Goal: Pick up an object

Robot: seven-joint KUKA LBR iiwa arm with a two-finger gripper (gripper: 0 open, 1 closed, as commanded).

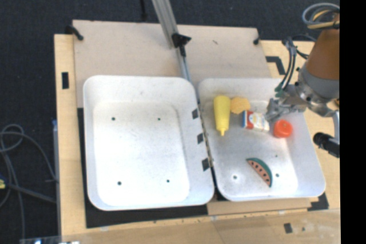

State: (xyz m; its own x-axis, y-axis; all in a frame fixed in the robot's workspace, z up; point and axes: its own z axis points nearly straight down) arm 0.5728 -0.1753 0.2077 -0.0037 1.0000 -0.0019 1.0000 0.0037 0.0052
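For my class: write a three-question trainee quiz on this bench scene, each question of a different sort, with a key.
1. True or false: the yellow bottle lies in the right bin.
2. Which lies nearest the gripper? A) watermelon slice B) small carton C) yellow bottle
3. Fill in: the round object beside the small carton is coloured ____.

Key: 1 true; 2 B; 3 orange-red.
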